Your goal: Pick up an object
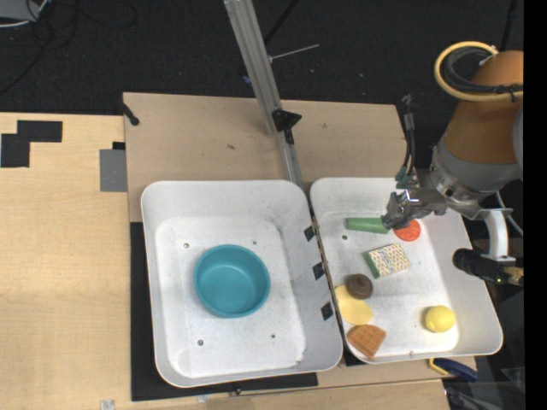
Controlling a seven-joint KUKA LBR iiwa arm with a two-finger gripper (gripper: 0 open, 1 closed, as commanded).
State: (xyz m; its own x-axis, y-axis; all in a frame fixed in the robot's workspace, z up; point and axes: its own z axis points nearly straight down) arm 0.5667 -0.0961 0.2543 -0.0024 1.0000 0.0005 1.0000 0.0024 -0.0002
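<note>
1. Waffle-like brown piece (366,341) at the near rim of the right bin (479,336), with a pale yellow piece (352,307) and a dark brown round piece (359,285) just behind it.
2. Yellow ball (439,319) near the bin's right corner.
3. Patterned green-edged box (387,260) at mid-bin.
4. Claw (398,214) low over the far part of the bin, above one end of the green stick (365,225) and beside the orange-red disc (409,231); its opening and any hold cannot be told.
5. Teal bowl (232,280) in the left bin (171,212).

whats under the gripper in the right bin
The gripper hangs over the end of a green stick and an orange-red piece. It covers part of both, so contact can't be judged.
</note>
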